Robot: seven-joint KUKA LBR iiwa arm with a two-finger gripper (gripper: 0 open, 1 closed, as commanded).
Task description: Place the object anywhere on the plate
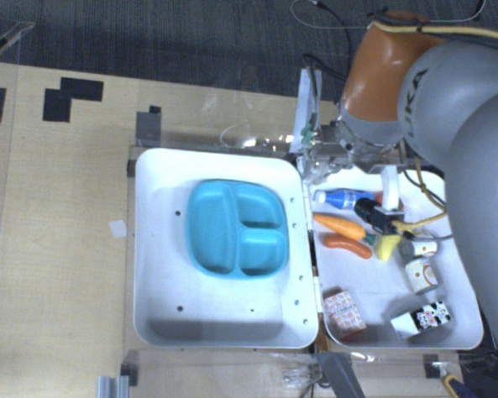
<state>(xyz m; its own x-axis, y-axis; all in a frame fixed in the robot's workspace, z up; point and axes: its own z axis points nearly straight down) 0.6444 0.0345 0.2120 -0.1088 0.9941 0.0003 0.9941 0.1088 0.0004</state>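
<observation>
A blue plate with three compartments lies in the left white bin, with nothing on it. The right bin holds several objects: a blue-and-white tube, an orange carrot, a red sausage-shaped piece, a yellow piece, a red-and-white checked block and a black-and-white spotted toy. My gripper hangs at the far left corner of the right bin, just above the tube, close to the wall between the bins. I see nothing held in it.
The arm's grey body covers the far right part of the right bin. A small white block lies near the yellow piece. A metal bracket stands behind the bins. Black marks sit on the bench at far left.
</observation>
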